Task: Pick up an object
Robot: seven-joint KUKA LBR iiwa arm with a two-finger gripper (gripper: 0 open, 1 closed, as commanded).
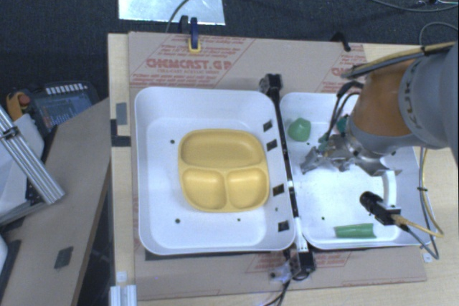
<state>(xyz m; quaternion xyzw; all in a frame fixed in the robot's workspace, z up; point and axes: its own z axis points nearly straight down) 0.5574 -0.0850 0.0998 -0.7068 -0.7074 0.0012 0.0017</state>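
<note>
Two green objects lie in the right bin (315, 208). A small rounded green piece (299, 129) sits near the bin's far left corner, and a flat green bar (353, 230) lies along the near wall. My gripper (313, 158) hangs low over the left-middle of this bin, just to the near right of the rounded green piece and apart from it. I see nothing held in it. The grey arm with its orange band (384, 107) reaches in from the right and covers the bin's far right part.
The left bin (154, 226) holds a yellow three-compartment plate (221, 170). A black divider strip with clips (281, 154) runs between the bins. A black fitting with cables (379, 207) hangs from the arm over the right bin's near side.
</note>
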